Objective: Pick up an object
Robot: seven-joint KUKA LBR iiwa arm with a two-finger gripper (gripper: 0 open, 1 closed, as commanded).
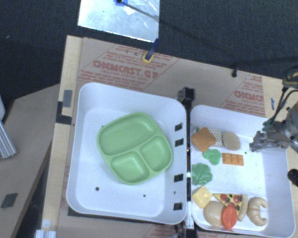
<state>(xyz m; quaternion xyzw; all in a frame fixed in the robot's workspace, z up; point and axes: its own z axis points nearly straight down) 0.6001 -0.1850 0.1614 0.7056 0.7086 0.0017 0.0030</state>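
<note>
Toy food clustered in right bin (pixel 277 165), likely dumped as a pick pile: bread slice (pixel 204 138), cracker (pixel 232 159), broccoli (pixel 202 173), pizza slice (pixel 232 200), croissant (pixel 257 210), tomato (pixel 229 216). Green divided plate (pixel 135 148) alone in left bin (pixel 87 133). Tool (pixel 259 141) hovering over right bin's upper edge, nothing gripped; open or closed — cannot tell. Nearest: potato (pixel 231 140), just left of tool; cracker below-left.

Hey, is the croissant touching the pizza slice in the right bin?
Cannot tell. In the camera view the croissant sits right beside the pizza slice in the right bin, their edges meeting with no clear gap or contact visible.
</note>
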